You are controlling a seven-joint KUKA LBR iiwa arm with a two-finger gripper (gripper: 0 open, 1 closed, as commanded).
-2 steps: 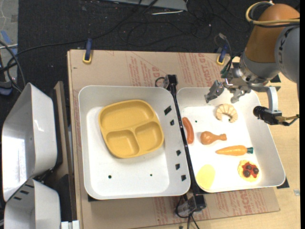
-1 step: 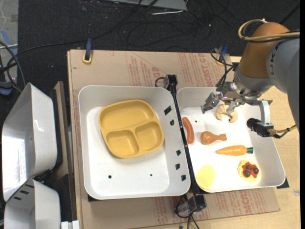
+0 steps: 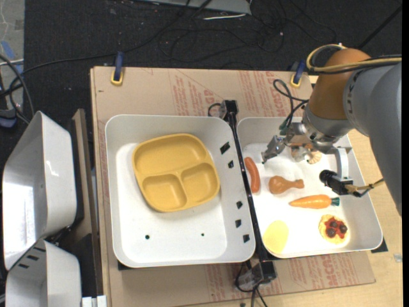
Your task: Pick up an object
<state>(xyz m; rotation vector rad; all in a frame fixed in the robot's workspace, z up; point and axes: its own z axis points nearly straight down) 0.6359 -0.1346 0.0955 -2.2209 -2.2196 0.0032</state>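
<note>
Nearest the lens, the grey arm's claw (image 3: 285, 144) hangs over the right bin (image 3: 367, 226); whether it is apart or together, I cannot tell. Below it lie a drumstick (image 3: 284, 185), sausage (image 3: 253, 174), carrot (image 3: 313, 202), yellow disc (image 3: 276, 235) and small pizza (image 3: 334, 228). A yellow tray (image 3: 175, 171) fills the left bin (image 3: 124, 229).

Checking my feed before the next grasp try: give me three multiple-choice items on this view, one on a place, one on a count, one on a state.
1. Where is the yellow divided plate?
A. left bin
B. right bin
C. bare bench

2. How many food items lie in the right bin?
A. two
B. five
C. eight

3. How does the carrot lie?
A. held at the gripper
B. on the plate
C. flat on the bin floor

Answers:
A, it fills the left bin.
B: sausage, drumstick, carrot, yellow disc, tart.
C, apart from the gripper.
</note>
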